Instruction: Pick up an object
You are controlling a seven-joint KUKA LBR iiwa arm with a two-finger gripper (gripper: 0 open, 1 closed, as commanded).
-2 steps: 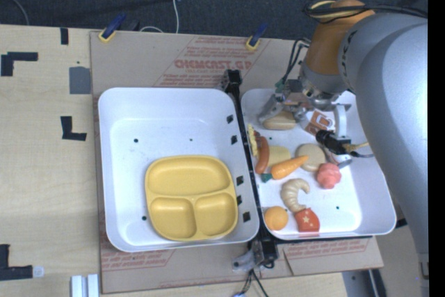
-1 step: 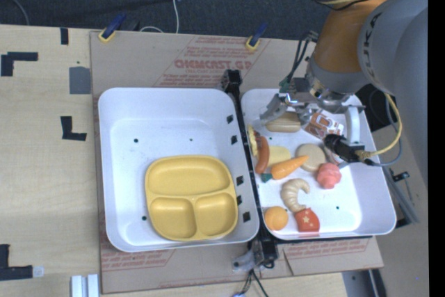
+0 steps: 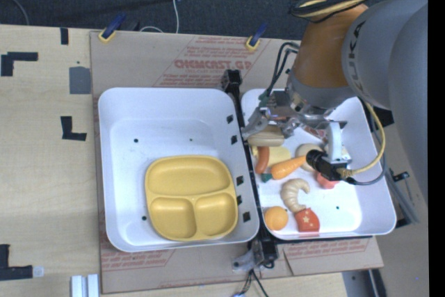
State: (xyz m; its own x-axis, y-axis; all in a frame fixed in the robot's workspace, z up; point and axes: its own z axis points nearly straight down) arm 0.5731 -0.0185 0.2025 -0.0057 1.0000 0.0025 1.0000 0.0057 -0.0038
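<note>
— Toy food sits piled in the right bin [image 3: 375,215]: carrot [image 3: 288,167], croissant [image 3: 296,193], orange [image 3: 276,218], strawberry [image 3: 307,220].
— And the gripper [image 3: 274,123]?
— Low at that bin's upper left, over the pile. Its grip, can't tell.
— Left bin [image 3: 118,149]?
— Yellow tray [image 3: 190,196].

The arm [image 3: 389,45] is smooth grey with a broad orange band [image 3: 323,45] above the wrist. Yellow and black cables loop around it, and the metal hand [image 3: 281,123] carries dark fittings.
</note>
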